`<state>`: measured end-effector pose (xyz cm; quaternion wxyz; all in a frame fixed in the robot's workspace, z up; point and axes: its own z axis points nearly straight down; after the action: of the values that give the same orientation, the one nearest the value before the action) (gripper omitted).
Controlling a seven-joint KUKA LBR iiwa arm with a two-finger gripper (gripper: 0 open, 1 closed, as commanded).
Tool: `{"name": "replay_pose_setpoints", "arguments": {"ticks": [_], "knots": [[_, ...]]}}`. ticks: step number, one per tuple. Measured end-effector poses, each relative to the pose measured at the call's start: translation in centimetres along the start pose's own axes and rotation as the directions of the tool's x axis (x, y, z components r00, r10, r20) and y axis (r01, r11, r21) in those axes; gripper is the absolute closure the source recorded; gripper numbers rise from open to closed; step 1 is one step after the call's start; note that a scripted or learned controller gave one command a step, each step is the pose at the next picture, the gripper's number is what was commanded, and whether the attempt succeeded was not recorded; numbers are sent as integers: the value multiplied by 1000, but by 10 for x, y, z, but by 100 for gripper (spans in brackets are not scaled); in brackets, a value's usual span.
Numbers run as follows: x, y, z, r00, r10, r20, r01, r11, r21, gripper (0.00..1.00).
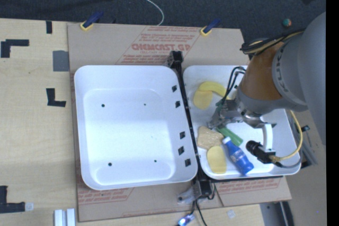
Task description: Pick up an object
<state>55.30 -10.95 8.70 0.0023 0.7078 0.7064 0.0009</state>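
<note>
Camera view: two white bins are seen side by side on the table (32,114). The left bin (130,124) is bare white inside. In the right bin (288,129) several objects are grouped: a yellow piece (206,93) near the top, a tan piece (209,137) and a pale yellow piece (216,160) lower down, a green item (229,135) and a blue bottle (238,156) beside them. The end effector (220,118) is lowered among these objects, just above the tan piece; how far it is open cannot be told, and no grasp is visible.
</note>
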Motion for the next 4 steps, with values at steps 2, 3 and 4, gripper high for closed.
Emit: {"name": "replay_pose_setpoints", "arguments": {"ticks": [2, 3, 4], "knots": [[5, -50, -34, 1000, 4, -3, -4, 1000, 17, 100], [1, 61, -44, 1000, -6, 0, 6, 1000, -3, 100], [3, 3, 5, 1000, -1, -2, 1, 1000, 8, 100]]}}
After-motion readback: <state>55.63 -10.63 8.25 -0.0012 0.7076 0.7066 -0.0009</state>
